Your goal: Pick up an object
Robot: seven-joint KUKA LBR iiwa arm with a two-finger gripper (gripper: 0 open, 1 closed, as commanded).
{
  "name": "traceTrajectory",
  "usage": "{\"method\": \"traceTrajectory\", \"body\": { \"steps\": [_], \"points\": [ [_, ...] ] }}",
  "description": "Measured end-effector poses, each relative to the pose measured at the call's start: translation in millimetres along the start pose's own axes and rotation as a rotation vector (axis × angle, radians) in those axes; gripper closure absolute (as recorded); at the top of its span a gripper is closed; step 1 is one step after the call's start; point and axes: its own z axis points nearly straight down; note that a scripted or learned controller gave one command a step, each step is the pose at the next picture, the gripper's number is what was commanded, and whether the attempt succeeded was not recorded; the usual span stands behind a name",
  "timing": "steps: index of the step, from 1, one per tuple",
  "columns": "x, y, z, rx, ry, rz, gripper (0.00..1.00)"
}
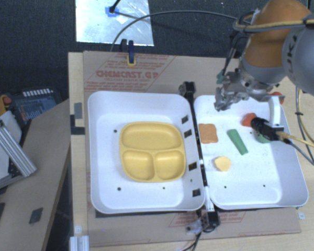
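Observation:
The right bin holds a flat orange-brown slab near its left wall. A green stick lies to the right of the slab, and a small yellow chunk sits lower down. An orange-red piece lies at the upper right. My gripper hangs over the bin's upper left corner, above and slightly right of the slab, with nothing visibly in it.
The left bin carries a yellow divided plate at its middle. A black hinge strip separates the two bins. The grey arm with its orange band comes in from the upper right, over the right bin's far edge.

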Motion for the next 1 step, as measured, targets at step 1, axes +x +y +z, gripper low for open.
{"method": "traceTrajectory", "body": {
  "steps": [1],
  "points": [
    [50.9,-19.1,14.4,0.0,-0.002,0.002,1.0]
  ]
}}
